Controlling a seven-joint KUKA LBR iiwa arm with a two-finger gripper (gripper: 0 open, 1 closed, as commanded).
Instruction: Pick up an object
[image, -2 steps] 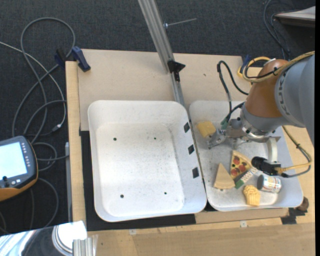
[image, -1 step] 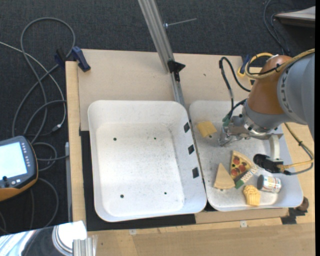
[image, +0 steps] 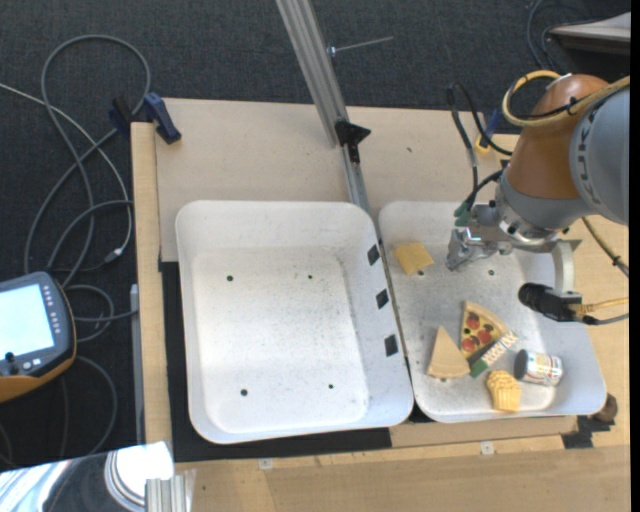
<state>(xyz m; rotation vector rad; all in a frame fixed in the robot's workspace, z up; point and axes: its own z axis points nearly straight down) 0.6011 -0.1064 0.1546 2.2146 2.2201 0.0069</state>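
left edge: we see a teach pendant (image: 25, 330) on dark carpet
bench corner: we spot a blue clamp (image: 160, 117)
centre: we note a slanted metal pole (image: 322, 80)

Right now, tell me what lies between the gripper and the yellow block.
Camera view: bare white bin floor separates the gripper from the yellow block.

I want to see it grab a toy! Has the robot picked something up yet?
Not yet. The gripper hangs low in the right bin, beside the yellow block, with no toy seen in it. The pizza slice, wedge, little can and corn piece lie untouched. Grabbing and lifting remain.
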